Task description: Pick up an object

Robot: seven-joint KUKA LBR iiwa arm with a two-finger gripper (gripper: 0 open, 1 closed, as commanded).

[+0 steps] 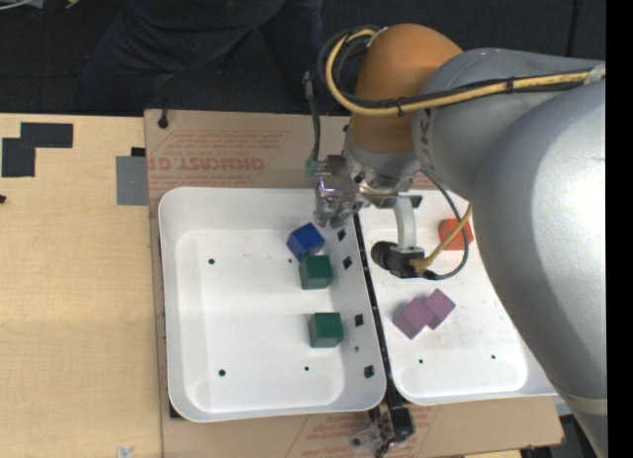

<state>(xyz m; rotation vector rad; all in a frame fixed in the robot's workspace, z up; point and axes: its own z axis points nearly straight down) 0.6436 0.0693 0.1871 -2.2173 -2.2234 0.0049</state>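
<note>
My gripper (332,211) hangs over the top right corner of the left bin (176,288), below the orange band of the arm. A blue cube (306,239) lies just below and left of it, close to the gripper but not visibly held. Touching the blue cube's lower side is a dark green cube (316,271), and a second green cube (324,328) sits lower in the same bin. In the right bin (465,385) lie a purple block (424,312) and an orange block (455,233), which is partly hidden by the arm and a cable.
The divider between the two bins (368,318) runs just right of the gripper. A black cable connector (394,258) dangles over the right bin. The grey arm body covers the view's right side. Cardboard lies under the bins, and a wooden bench top lies to the left.
</note>
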